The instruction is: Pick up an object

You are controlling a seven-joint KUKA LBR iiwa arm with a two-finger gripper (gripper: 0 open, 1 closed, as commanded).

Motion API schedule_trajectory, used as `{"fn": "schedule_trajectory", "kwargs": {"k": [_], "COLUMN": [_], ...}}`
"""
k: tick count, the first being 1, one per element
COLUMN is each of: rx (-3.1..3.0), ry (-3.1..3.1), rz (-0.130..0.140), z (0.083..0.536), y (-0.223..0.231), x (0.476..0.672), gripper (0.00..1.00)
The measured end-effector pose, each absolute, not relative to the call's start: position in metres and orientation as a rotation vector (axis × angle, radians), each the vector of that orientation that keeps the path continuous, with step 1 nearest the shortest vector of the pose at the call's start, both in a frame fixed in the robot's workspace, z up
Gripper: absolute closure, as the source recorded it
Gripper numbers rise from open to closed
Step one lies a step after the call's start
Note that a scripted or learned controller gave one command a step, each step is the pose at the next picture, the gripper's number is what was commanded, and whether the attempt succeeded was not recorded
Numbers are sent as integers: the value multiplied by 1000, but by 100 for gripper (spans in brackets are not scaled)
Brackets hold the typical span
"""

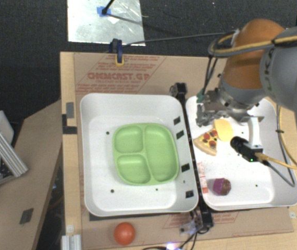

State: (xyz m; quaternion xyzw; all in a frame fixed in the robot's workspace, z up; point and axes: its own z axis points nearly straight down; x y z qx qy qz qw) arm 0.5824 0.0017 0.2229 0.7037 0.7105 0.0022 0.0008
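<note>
Pizza slice (209, 141) lies loose in the right bin (279, 191), nearer me than the yellow piece (223, 127) touching it, both just beside the gripper (207, 113). I judge the arm is set over them to grasp. Whether its pincer is spread or pressed together, I cannot tell; the wrist hides it.

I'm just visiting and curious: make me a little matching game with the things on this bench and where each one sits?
Things:
1. green divided tray
2. pizza slice toy
3. purple object
4. orange ball

Places:
A. near front edge of right bin
B. on the board, in front of left bin
C. inside left bin
D. right bin, just below the gripper

Pairs: 1-C, 2-D, 3-A, 4-B
</note>
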Motion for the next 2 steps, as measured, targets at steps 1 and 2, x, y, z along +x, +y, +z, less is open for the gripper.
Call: {"fn": "schedule_trajectory", "kwargs": {"k": [1, 2], "rx": [2210, 2210], "ry": [2233, 2230], "rz": [6, 8], "z": [224, 236], "y": [60, 108], "x": [598, 624], "gripper": [100, 100]}}
